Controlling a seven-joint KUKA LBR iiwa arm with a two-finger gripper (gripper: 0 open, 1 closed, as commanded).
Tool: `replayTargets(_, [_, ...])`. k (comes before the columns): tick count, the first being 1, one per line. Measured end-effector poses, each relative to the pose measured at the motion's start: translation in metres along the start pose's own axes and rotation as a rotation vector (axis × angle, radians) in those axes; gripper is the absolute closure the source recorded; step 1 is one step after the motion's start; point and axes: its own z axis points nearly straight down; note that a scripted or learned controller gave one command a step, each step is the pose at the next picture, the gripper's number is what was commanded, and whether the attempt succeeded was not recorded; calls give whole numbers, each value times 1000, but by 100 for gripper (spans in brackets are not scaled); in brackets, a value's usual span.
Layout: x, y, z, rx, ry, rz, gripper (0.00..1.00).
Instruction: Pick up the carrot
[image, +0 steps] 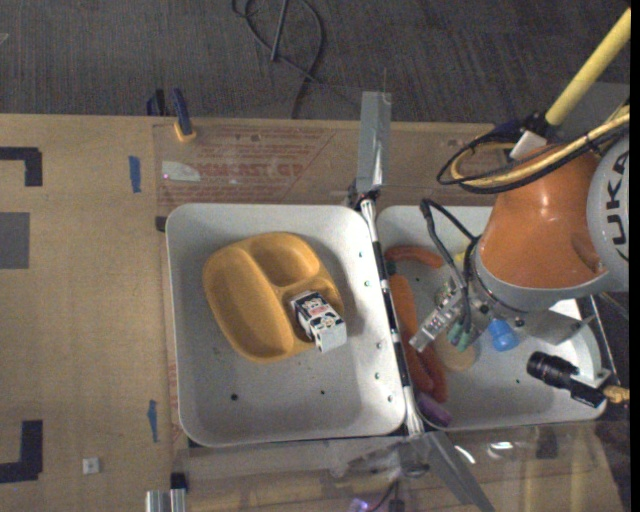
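White letters "UK" mark the grey arm (615, 215) above the carrot (404, 308).

Glossy yellow plastic dish (262, 295); smooth white bin (200, 380); matt wooden bench (80, 330).

- The arm (545, 235) is covering much of the right bin (520, 395), hiding the bin's middle and far right.
- The carrot (405, 310) is lying along that bin's left wall; its lower stretch is merging with reddish items near the corner, so its end cannot be told.
- The gripper (450, 325) is sitting beneath the wrist; the finger state is not readable.
- A purple item (435, 410) at the bin's near corner is too small to identify.
- The arm's upper portion is being cut off by the right edge.
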Motion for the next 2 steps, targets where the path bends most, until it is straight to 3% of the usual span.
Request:
replayTargets(1, [57,51,-33,11,0,936,100])
replayTargets(2, [60,87,-49,12,-1,1283,100])
